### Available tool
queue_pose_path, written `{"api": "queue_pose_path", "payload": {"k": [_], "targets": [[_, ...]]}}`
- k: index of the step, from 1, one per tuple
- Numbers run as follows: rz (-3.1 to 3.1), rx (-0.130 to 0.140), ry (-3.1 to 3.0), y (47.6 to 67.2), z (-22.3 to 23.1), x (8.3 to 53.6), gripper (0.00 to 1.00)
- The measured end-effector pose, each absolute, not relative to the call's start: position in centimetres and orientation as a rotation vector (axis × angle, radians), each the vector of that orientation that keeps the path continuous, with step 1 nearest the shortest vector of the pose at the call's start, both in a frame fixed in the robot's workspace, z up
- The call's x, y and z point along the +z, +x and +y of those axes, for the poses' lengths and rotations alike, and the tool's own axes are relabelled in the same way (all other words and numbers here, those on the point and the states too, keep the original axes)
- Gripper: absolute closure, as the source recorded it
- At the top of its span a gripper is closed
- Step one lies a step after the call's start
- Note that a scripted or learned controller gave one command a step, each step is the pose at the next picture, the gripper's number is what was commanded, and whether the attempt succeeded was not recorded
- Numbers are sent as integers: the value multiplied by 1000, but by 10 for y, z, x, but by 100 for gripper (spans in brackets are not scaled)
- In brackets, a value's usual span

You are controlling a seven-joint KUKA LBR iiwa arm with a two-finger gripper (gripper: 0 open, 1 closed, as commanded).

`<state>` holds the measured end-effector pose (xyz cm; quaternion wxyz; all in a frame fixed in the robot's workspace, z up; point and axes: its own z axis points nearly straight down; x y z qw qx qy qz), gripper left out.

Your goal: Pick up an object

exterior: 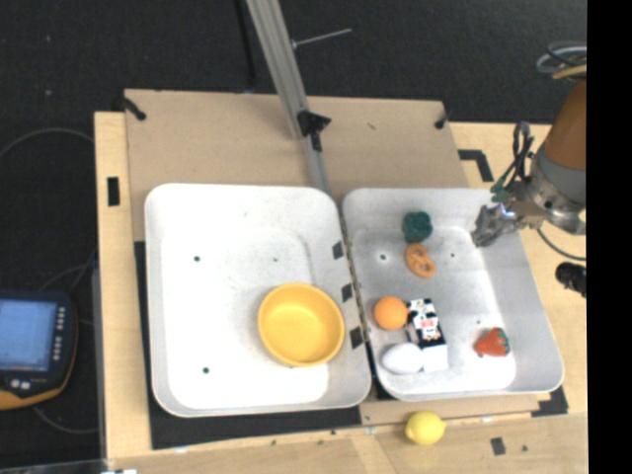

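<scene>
Gripper [486,227]: over right bin's [523,294] far right edge, grasp state cannot tell; nearest object, green ball [418,226], just left along far edge.

Arm reaching in from the right

The grey arm [565,181], with its orange band above the wrist, enters at the right edge and slants down and leftward. Its tool [486,227] hangs at the end, its small tip too blurred to read.
</scene>
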<state>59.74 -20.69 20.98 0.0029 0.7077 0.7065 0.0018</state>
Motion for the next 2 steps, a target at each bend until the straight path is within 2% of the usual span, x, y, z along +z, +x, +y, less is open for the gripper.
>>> {"api": "queue_pose_path", "payload": {"k": [1, 2], "targets": [[2223, 5, 2215, 599, -207, 233, 100], [2228, 6, 2212, 606, -164, 240, 100]]}}
